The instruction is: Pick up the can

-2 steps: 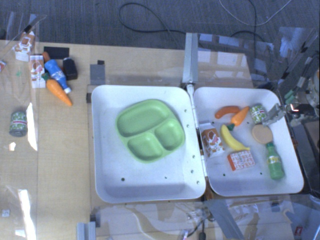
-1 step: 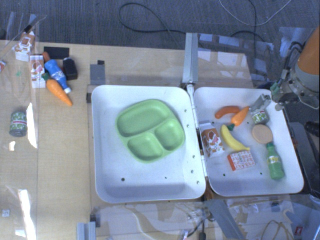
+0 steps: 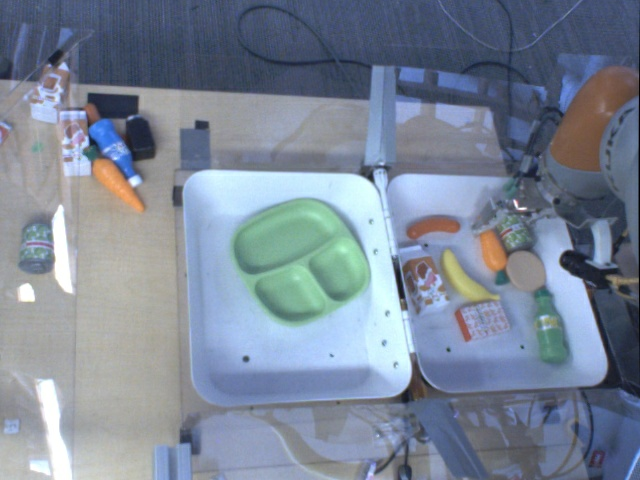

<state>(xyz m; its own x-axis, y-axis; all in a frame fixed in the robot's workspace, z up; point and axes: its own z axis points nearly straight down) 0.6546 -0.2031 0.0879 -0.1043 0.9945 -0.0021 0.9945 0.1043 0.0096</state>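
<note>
can [image 3: 516,232] at right bin's [image 3: 596,368] far edge | I can't tell jaw state | I'd descend vertically, clearing carrot [image 3: 492,250]

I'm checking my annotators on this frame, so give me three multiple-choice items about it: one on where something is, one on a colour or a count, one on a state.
1. In which bin does the green divided plate lie?
A. the left bin
B. the right bin
C. neither, it sits on the bench

2. What colour is the bottle at the right bin's near right side?
A. blue
B. green
C. red

3. How does the banana sit?
A. clamped in the jaws
B. standing on end against the wall
C. lying flat on the bin floor

Answers: 1 A, the plate fills the middle of the left bin. 2 B, its body is green throughout. 3 C, it lies flat between the printed packet and the carrot, with nothing gripping it.
</note>
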